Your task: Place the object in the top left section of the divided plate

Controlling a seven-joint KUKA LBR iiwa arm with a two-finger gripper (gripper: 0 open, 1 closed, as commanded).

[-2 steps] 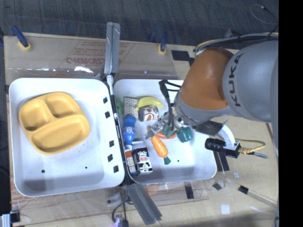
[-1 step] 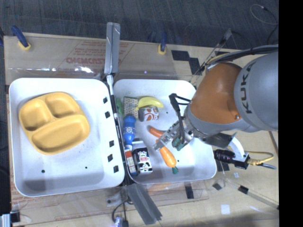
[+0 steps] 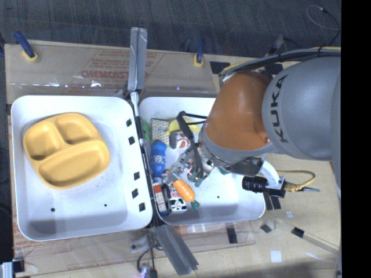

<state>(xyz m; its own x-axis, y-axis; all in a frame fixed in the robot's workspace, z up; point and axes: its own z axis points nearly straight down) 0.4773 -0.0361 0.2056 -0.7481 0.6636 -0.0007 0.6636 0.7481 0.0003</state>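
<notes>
Underneath, two white bins (image 3: 69,213) share a tan bench (image 3: 174,68) — dark floor (image 3: 174,4) beyond — fingers (image 3: 188,168) unreadable.

A wooden bench (image 3: 301,213) stands on dark carpet (image 3: 174,10), with blue clamps (image 3: 26,45) holding clear sheeting (image 3: 75,74) along its far edge.

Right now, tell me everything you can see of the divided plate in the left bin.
The divided plate is yellow, matte, plastic-looking, with rounded corners and raised ridges splitting it into three sections: two smaller ones along its upper side and one long one below. It lies flat, turned a little askew, on the floor of the left bin, in the bin's upper left part. All three sections look bare. Nothing touches it but the bin floor; the gripper is over the right bin.
</notes>
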